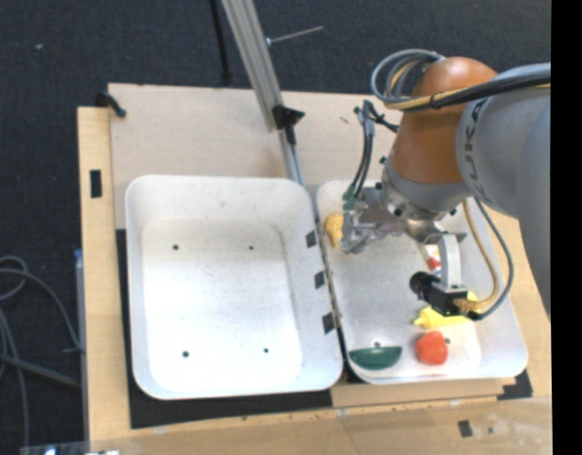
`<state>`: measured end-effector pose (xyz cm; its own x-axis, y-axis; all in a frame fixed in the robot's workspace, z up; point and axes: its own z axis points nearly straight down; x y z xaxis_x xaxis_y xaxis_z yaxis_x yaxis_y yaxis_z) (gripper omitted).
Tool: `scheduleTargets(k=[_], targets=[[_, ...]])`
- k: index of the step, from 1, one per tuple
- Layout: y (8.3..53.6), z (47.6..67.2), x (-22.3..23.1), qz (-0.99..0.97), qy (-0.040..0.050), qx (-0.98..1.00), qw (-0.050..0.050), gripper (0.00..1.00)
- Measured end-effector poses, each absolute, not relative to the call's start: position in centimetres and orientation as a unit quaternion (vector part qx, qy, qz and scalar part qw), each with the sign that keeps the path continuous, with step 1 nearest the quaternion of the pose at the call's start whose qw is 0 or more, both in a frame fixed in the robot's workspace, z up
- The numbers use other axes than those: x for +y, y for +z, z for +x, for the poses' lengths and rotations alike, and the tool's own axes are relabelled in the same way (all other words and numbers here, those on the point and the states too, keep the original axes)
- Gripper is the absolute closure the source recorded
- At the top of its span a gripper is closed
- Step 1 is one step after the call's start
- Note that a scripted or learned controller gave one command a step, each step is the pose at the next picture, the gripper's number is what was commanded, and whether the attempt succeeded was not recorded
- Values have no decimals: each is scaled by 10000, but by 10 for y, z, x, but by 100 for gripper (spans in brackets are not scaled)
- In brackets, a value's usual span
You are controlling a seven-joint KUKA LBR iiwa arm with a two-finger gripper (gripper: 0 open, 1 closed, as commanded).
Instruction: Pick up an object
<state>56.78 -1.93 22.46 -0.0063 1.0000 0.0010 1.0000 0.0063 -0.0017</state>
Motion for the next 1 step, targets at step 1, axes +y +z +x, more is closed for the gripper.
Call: scheduleTargets(k=[1], targets=[[224,578,27,-7047,-9,-7095,1,100]])
